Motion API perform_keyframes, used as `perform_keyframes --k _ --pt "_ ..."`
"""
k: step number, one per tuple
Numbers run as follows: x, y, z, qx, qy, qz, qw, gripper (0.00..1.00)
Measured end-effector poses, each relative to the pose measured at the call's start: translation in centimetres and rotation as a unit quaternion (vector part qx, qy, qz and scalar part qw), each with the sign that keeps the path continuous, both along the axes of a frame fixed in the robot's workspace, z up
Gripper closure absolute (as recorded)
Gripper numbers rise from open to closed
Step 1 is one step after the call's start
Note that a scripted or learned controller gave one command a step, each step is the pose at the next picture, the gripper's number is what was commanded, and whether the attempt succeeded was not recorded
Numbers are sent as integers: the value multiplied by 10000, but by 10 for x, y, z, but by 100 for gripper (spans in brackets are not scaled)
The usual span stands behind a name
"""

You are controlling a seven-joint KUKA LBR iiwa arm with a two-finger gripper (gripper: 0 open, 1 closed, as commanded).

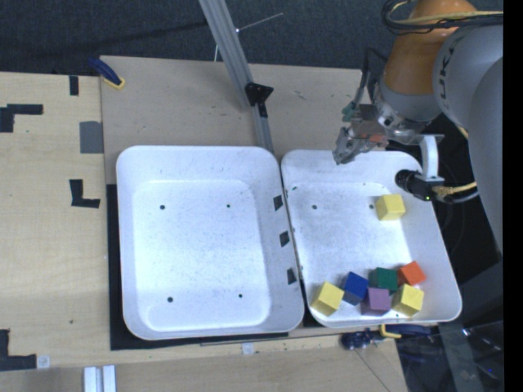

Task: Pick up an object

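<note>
White left bin (196, 243) on table (49, 243). Right bin (343, 219): lone yellow cube (390, 207) mid-right, cube cluster (372, 291) along near edge. Arm (433, 55) bent down from right, claw (347, 152) over far rim; grip state unclear.

The bench (49, 243) is light wood with small black tape marks (79, 193) and a grey patch (91, 136) on its left side. A grey metal pole (231, 43) slants across the top. Behind the bench lies dark blue carpet floor (98, 11).
</note>
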State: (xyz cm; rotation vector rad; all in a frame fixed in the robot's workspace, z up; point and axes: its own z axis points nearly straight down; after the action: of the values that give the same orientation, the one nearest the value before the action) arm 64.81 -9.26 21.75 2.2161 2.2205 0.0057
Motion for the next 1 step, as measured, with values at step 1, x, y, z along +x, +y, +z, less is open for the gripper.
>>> perform_keyframes --k 1 --pt "5 0 44 1 8 1 10000 100"
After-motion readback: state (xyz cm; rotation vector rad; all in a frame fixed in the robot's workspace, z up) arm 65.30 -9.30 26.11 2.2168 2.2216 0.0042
